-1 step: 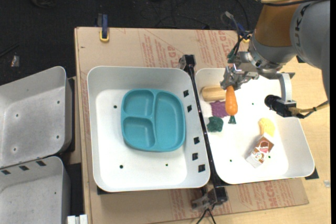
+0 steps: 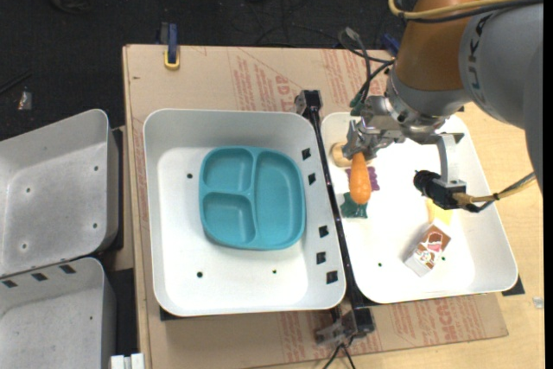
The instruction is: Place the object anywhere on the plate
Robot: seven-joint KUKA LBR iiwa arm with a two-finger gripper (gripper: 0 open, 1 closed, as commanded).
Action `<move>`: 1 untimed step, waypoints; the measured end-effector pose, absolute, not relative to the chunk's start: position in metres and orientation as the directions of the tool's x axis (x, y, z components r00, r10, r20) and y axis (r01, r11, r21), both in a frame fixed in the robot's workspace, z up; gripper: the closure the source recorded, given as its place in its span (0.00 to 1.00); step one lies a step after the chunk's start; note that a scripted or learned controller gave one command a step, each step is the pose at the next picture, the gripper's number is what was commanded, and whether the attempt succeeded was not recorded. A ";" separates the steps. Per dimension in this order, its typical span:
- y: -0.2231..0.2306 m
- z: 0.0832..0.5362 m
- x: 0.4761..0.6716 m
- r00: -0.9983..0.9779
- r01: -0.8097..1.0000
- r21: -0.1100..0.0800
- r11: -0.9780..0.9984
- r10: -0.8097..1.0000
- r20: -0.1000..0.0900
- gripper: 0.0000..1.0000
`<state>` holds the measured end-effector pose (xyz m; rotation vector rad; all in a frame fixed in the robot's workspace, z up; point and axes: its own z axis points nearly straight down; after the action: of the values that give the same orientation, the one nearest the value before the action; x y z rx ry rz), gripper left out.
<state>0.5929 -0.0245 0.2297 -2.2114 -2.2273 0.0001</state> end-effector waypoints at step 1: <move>0.026 0.235 0.582 -0.008 1.000 -0.002 0.008 1.000 0.002 1.00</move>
<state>0.5820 0.0255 0.2345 -2.2107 -2.2287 -0.0003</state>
